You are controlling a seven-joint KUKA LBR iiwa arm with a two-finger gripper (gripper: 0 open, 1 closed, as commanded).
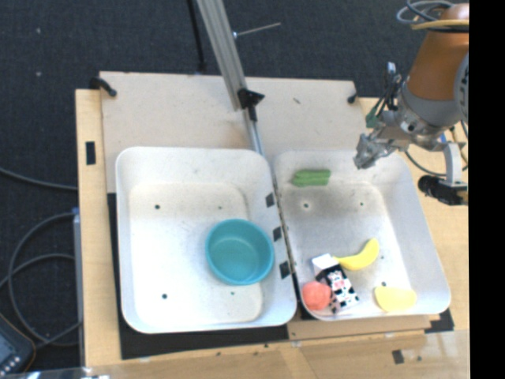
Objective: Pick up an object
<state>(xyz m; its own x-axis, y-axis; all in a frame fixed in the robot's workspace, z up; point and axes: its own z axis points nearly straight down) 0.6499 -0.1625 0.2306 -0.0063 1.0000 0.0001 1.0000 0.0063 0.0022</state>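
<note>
My gripper (364,157) hangs over the far right corner of the right bin (410,212), above its back rim, with nothing seen between its fingers. A green block (311,178) lies at the back of that bin, left of the gripper. Near the front sit a yellow banana (359,256), a black-and-white spotted box (338,284), a pink-red ball (316,294) and a yellow lemon-like piece (394,298). A blue bowl (239,250) stands in the left bin (158,212).
A slanted metal pole (229,54) rises from the divider between the bins at the back. The grey arm with its orange band (438,61) reaches in from the upper right. A wooden bench edge (237,354) runs along the front.
</note>
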